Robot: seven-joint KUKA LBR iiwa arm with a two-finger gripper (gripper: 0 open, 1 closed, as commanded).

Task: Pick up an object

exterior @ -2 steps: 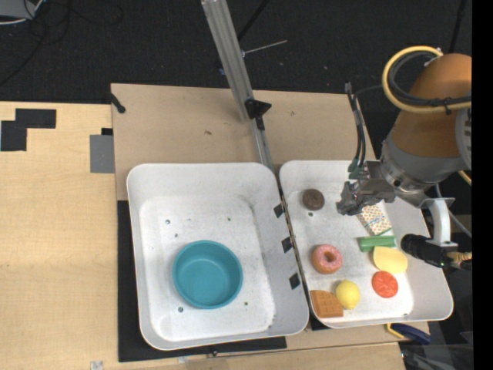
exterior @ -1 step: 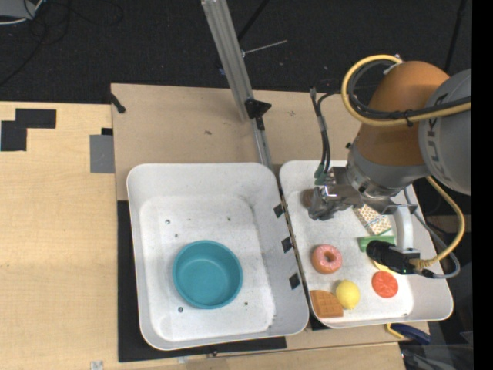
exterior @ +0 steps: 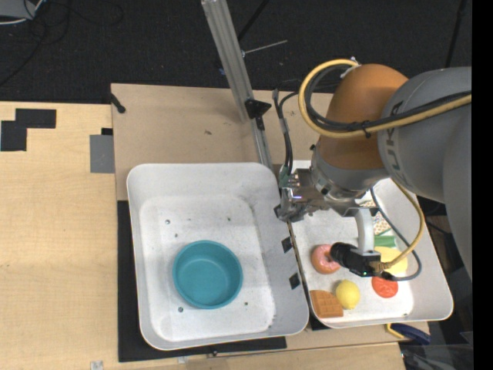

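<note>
So the arm (exterior: 400,129) was hanging over the right bin (exterior: 431,303), with the claw (exterior: 295,201) low at that bin's left wall. Honestly couldn't tell if the claw was apart or together, the wrist blocked it, and I couldn't see anything in it. The stuff to pick sat at the near end of that bin: a pink ring (exterior: 322,259), a yellow ball (exterior: 348,294), an orange waffle-looking square (exterior: 327,304) and a red round thing (exterior: 384,287), all close together. A teal bowl (exterior: 206,274) sat alone in the left bin (exterior: 146,187) on the desk (exterior: 54,230).
</note>
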